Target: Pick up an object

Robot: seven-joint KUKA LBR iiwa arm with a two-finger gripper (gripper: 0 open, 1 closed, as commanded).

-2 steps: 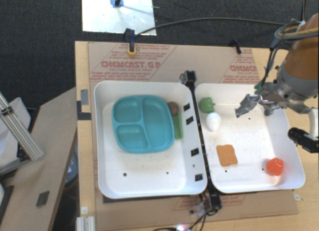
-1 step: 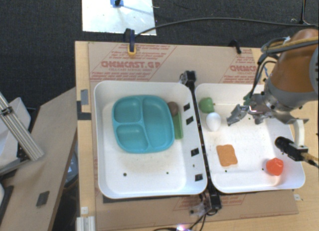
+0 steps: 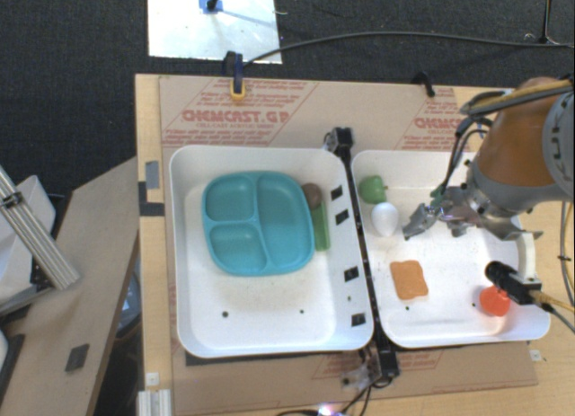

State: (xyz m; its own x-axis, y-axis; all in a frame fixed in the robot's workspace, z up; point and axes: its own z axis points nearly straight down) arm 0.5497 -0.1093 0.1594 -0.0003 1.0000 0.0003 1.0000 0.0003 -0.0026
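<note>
The gripper hangs low over the right bin, just beside the white egg, the likeliest target (my guess); whether it is open or closed, I cannot tell; nothing shows in its grasp.

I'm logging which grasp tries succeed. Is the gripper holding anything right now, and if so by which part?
Nothing is held. The gripper hangs over the right bin beside the white egg, with no object between its fingers.
</note>
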